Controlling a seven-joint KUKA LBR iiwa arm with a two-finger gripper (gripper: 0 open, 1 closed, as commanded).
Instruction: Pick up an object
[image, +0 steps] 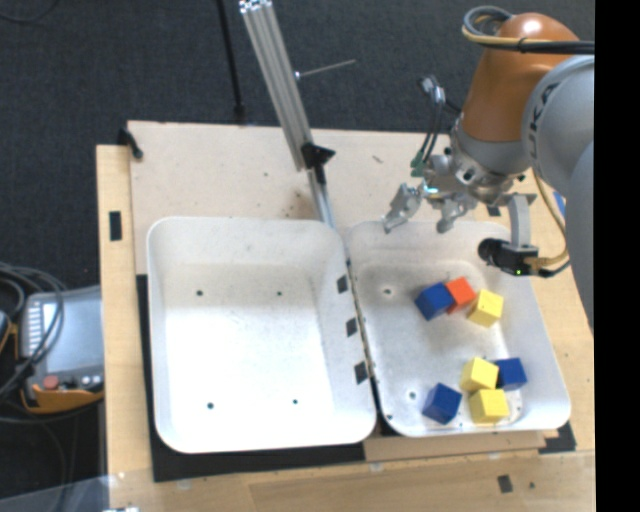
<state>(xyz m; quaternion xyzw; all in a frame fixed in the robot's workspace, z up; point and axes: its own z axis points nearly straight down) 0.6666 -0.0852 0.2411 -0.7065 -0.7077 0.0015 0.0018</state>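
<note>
The right bin (400, 270) holds several small cubes. A blue cube (433, 300), an orange cube (461, 292) and a yellow cube (486, 308) lie together near its middle. Toward the front sit a yellow cube (479, 374), a blue cube (510, 372), another blue cube (441, 402) and another yellow cube (490, 405). My gripper (427, 213) hangs above the bin's far edge, open, with nothing between its fingers. It is well behind the cubes.
The left bin (180, 250) sits beside the right one. A slanted metal pole (285, 95) rises from between the bins at the back. A grey control box (60, 350) and cables lie off the bench at the left.
</note>
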